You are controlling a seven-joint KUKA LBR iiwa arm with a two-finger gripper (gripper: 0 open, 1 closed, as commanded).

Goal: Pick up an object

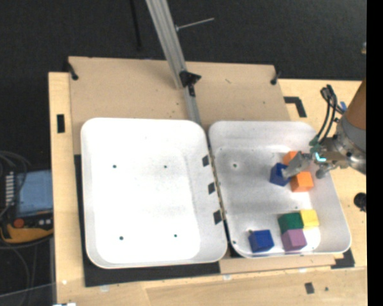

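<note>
The right bin (242,139) holds several small blocks. A blue block (278,174) and an orange block (301,183) lie at its middle right, with a smaller orange piece (290,156) just above them. My gripper (304,165) reaches in from the right and sits low over these three, right between the blue and the orange block. Its grey body covers part of them. Nothing is visibly lifted off the bin floor. Near the front right corner lie a green block (290,222), a yellow block (310,217), a purple block (294,239) and a second blue block (261,241).
The left bin (143,190) is alongside, sharing a clipped edge (212,187) with the right bin. A slanted metal pole (169,40) rises behind the bins. Cables and a blue box (35,193) lie off the bench at the left.
</note>
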